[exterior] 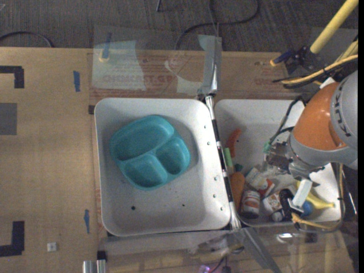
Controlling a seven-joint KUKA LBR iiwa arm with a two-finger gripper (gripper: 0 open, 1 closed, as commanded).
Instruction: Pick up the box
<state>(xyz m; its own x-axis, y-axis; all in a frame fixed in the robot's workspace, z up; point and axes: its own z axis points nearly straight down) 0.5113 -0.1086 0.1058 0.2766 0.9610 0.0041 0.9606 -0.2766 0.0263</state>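
Note:
The arm reaches into the right bin (250,115) from the right, its orange band above the clutter. My gripper (274,162) hangs low over the pile at the bin's front, its tip hidden among the items. A small white box with red print (272,201) lies just in front of it, beside a dark-capped bottle (250,201). I see nothing clearly held.
The left bin (108,169) holds a teal divided plate (149,151). In the right bin lie an orange carrot-like piece (238,182), a red-and-green piece (232,143), a yellow item (319,203) and a blue one (306,209). Cables and a yellow rod (335,19) sit at the back right.

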